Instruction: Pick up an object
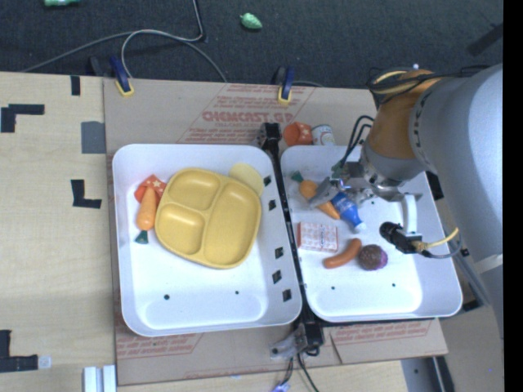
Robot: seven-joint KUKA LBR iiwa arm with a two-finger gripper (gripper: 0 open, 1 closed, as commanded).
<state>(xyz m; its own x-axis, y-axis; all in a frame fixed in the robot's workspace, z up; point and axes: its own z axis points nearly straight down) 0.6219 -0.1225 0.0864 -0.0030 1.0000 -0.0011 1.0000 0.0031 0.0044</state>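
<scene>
Arm (458, 145) over the right bin (433, 296), gripper (341, 193) down among the small toys at its upper left.

Largest item is the yellow tray (208, 216) in the left bin (139, 292): rigid, light, too wide to pinch except by its rim. In the right bin, the flat pink card (317, 236) lies flush, hard to get under. The sausage (341, 254) is smooth and rounded, so grip across its middle. The purple ball (373, 257) just beside it will likely roll. The blue bottle (350, 212) sits right at the gripper, light, stiff, slippery; can't tell whether the gripper is clenched on it.
</scene>
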